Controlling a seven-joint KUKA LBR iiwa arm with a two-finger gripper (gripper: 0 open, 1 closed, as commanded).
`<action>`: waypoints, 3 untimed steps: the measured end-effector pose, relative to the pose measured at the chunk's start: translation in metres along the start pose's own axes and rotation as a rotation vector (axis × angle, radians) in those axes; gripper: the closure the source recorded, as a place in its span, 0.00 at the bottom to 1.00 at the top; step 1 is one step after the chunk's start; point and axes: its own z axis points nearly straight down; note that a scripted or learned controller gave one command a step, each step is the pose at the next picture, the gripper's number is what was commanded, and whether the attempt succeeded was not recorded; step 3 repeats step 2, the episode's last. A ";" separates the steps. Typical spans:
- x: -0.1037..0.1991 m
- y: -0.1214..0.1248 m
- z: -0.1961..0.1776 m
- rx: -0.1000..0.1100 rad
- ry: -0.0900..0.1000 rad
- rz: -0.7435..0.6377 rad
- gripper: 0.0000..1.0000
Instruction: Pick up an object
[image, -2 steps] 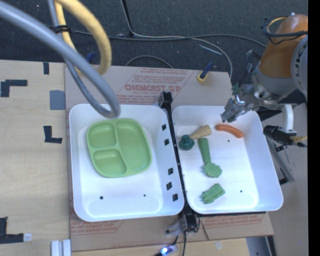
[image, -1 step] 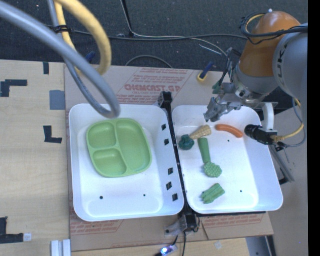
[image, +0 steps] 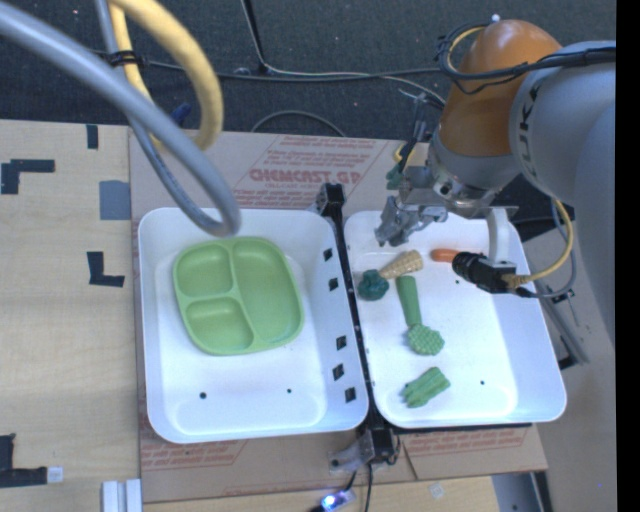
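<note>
Claw (image: 392, 232) poised low over the right bin's (image: 520, 395) far left corner; grip state cannot be told.

Right bin contents: tan cone (image: 402, 265) just below the claw, dark green round piece (image: 373, 286), green brush-like tool (image: 415, 318), green leafy piece (image: 426, 387), small orange item (image: 443, 256). Left bin (image: 170, 395): green divided tray (image: 237, 295).

Grey arm bent downward, claw (image: 393, 228) lowered — empty

Grey arm (image: 575, 110), orange band (image: 495, 75) above wrist, dark metal claw (image: 397, 228), yellow cable.
</note>
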 end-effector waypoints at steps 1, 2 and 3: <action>0.047 -0.004 0.000 0.000 -0.001 0.002 1.00; 0.098 -0.011 0.020 0.002 -0.001 0.001 1.00; 0.098 -0.011 0.020 0.002 -0.001 0.001 1.00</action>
